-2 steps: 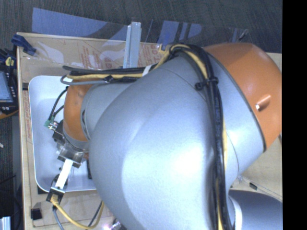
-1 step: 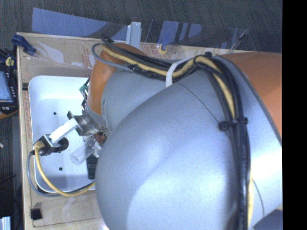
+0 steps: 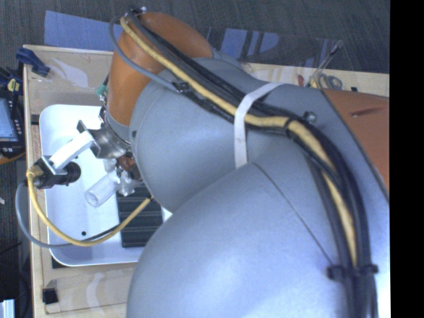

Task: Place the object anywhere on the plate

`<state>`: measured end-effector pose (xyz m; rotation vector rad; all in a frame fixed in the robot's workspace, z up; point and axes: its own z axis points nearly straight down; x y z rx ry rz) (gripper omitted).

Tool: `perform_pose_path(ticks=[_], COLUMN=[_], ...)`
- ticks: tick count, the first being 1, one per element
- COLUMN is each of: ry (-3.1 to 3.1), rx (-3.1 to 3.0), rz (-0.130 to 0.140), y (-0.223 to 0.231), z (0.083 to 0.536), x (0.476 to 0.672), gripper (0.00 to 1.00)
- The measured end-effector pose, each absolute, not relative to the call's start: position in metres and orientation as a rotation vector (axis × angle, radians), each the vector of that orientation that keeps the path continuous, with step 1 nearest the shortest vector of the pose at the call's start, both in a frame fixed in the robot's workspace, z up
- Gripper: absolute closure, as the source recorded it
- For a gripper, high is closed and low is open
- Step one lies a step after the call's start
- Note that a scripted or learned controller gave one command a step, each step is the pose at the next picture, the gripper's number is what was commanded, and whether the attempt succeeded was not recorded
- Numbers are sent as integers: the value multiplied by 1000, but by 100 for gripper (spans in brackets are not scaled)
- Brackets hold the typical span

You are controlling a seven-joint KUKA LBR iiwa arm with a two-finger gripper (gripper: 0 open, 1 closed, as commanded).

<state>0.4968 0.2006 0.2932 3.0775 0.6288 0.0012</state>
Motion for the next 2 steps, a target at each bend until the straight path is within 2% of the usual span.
perform_pose_path(ticks=[1,2], ry=[1246,1258], rx=[2888,2887], rz=[-13,-28], y=[219,222], z=[269,277], x=[502,500], gripper=[100,100])
